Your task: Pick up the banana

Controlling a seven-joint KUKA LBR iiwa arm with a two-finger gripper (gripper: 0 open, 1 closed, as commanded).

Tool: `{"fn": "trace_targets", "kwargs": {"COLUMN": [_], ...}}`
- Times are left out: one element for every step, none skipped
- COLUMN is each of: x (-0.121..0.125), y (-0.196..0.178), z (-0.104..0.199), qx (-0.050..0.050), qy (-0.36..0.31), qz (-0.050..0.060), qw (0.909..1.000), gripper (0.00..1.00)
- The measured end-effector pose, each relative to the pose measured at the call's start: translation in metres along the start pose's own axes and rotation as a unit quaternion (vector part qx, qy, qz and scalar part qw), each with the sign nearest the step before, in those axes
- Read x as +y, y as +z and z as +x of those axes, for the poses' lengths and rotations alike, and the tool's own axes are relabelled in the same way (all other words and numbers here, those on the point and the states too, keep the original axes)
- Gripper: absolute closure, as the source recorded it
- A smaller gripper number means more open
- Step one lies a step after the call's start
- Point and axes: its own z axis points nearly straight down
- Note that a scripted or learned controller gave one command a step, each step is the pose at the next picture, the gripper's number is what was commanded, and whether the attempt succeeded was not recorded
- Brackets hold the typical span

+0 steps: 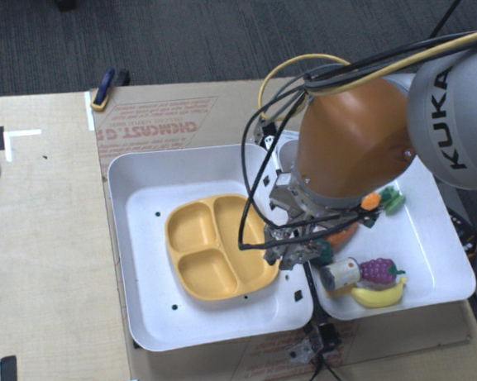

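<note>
**Arm over the bin divide, banana loose in the right bin**

Camera view: the arm (358, 138) reaches in from the right, its orange band above the wrist hiding much of the right bin (425, 235). The fingers (298, 251) sit at the border between the two bins, just beside the yellow tray (215, 250) in the left bin (145, 260). Whether they are spread or pressed together I cannot tell; cables and the wrist block them. The banana (379, 295) lies below and to the right of the fingers, near the right bin's front wall, touching purple grapes (378, 270). A carrot (342, 236) lies just right of the fingers. Both bins rest on the worktop (48, 285).
</note>
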Motion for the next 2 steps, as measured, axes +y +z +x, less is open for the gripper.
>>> {"fn": "trace_targets", "kwargs": {"x": [-0.078,-0.054], "y": [-0.183,0.016], "z": [0.013,0.026], "qx": [0.001,0.003], "qy": [0.037,0.091], "qz": [0.0,-0.001], "qw": [0.9993,0.9959], "gripper": [1.0,1.0]}}
